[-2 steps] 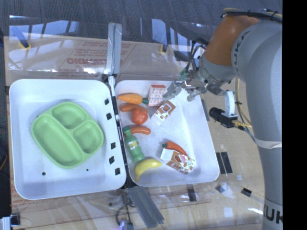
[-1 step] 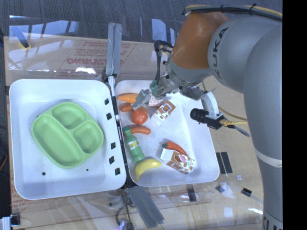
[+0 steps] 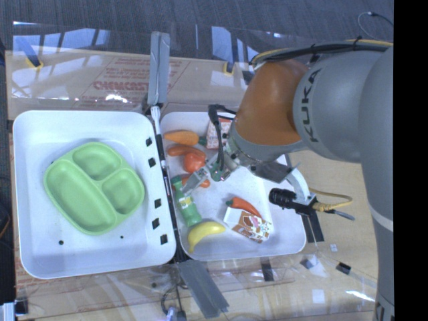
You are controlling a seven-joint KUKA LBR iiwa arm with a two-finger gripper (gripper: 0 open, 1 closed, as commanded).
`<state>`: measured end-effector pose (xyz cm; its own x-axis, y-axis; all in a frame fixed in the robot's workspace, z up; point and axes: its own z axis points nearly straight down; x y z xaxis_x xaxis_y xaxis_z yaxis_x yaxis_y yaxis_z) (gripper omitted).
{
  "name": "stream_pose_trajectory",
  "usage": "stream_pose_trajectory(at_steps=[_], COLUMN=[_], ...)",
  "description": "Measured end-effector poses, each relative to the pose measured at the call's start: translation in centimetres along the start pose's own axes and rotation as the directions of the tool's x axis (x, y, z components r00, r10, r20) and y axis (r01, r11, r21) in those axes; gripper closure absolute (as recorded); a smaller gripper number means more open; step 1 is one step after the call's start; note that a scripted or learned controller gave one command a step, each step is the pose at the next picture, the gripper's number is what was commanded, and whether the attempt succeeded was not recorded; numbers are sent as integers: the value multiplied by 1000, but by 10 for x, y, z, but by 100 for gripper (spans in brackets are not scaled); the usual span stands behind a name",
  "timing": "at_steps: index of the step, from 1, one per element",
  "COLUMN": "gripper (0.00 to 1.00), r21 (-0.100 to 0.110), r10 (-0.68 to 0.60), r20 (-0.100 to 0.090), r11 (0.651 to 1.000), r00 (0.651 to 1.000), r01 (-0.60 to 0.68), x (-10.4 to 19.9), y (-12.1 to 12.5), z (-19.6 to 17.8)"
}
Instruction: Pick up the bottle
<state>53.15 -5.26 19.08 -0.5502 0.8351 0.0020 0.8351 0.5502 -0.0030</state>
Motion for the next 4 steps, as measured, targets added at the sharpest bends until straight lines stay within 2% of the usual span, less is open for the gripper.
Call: stream_pose_trajectory(at_steps=[1,2,3,4], gripper=[0,0,0,0], r21=[-1,-2,-1,-1], r10=[-112,-500,-207,-386], r20=[0,5,2,0], r11=[994,866,978,922], r00=[994,866,978,922], r01=[112,500,207,386], x=[32,-8,3,-15], y=[-45,-60,-3,-62], z=[0,-33,-6,100])
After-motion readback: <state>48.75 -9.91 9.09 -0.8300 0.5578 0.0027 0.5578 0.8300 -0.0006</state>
